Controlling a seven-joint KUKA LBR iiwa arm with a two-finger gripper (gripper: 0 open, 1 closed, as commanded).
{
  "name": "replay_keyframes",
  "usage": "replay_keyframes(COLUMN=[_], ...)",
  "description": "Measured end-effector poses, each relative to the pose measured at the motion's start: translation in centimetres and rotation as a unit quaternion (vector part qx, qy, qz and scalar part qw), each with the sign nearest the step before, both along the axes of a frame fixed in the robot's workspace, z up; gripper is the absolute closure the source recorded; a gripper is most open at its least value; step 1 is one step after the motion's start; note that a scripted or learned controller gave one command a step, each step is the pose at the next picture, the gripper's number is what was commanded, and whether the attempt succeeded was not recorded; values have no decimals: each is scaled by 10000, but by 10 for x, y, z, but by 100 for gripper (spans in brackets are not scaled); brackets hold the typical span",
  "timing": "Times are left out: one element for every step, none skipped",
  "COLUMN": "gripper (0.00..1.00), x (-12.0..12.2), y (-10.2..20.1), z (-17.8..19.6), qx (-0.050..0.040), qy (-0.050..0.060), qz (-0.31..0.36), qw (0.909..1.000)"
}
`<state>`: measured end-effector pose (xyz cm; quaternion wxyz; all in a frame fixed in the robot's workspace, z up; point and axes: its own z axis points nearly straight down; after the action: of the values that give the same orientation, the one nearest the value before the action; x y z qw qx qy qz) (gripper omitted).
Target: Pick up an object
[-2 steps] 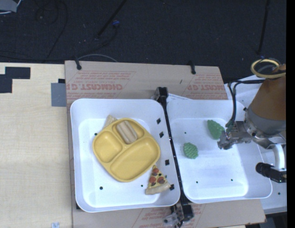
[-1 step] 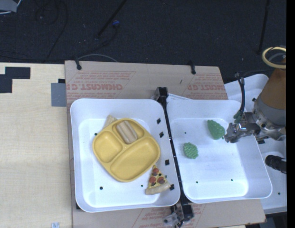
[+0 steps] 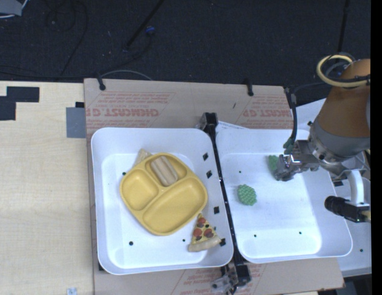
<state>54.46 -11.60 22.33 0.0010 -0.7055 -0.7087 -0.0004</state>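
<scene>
While low inside the right bin, gripper: in that bin's far right part, metal tip pointing toward the divide between the two bins.
Grip: open or closed, cannot tell; tip too small and blurred.
Arm: grey, orange band above the wrist, reaching in from the right, yellow cable loop at its top.
Small green piece: on the right bin's floor, just left of the gripper tip; touching or barely apart, cannot tell which; not visibly gripped.
Green knobbly ball: on the right bin's floor, left of centre, nearer the camera than the gripper and apart from it.
Right bin: shallow, white, set against the left bin along the middle.
Left bin: shallow, white, holding the plate and the toy food.
Yellow plate: three compartments, in the middle of the left bin, set at an angle.
Hot dog: lying in the plate's far small compartment.
Pizza slice: on the left bin's floor, just beside the plate's near right rim, close to the bin's right wall.
Cardboard sheet: under both bins, red lettering along its far strip.
Surface: pale wood, stretching left of the bins.
</scene>
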Motion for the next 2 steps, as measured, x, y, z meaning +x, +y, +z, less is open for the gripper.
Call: replay_keyframes(gripper=[100, 100], x=[18, 35], y=[44, 100], z=[-6, -13], qx=[-6, -6], qy=[6, 8], qz=[-10, -3], qw=[10000, 10000])
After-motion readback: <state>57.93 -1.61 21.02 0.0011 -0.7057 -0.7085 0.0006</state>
